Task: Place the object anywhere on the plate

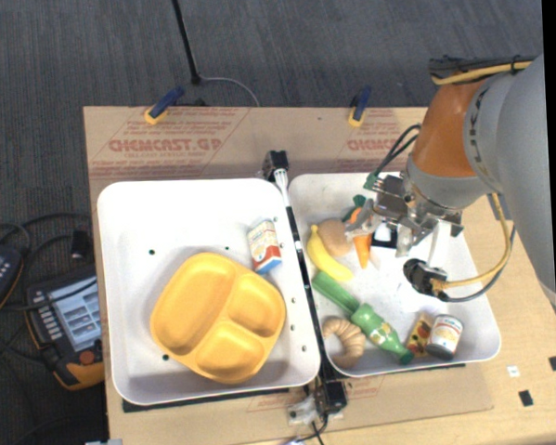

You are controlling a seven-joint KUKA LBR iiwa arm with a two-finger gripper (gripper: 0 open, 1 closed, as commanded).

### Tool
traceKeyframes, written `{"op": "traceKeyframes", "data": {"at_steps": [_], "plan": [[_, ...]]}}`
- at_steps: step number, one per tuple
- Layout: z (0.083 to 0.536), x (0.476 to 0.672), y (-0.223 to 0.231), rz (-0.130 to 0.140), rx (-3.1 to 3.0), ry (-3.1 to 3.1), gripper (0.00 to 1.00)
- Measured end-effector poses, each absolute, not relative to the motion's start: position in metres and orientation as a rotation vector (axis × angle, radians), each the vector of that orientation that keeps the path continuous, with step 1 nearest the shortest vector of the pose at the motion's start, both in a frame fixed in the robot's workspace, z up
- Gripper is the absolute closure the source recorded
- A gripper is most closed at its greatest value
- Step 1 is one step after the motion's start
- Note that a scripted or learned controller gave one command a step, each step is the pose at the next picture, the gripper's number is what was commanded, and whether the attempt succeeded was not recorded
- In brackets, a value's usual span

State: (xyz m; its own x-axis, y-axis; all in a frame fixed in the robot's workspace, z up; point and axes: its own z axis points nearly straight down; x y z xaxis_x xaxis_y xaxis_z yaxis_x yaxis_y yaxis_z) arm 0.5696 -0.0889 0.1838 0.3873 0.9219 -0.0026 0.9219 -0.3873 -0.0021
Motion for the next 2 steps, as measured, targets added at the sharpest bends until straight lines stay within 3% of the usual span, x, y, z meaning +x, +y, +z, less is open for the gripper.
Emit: {"op": "traceKeyframes", "data": {"at_steps": [1,2], "plan": [[0.184,0.570,-0.089,0.005,-2.617,-1.738,0.00],[0.185,0.521,-0.073,0.001,-2.516,-1.880,0.00]]}}
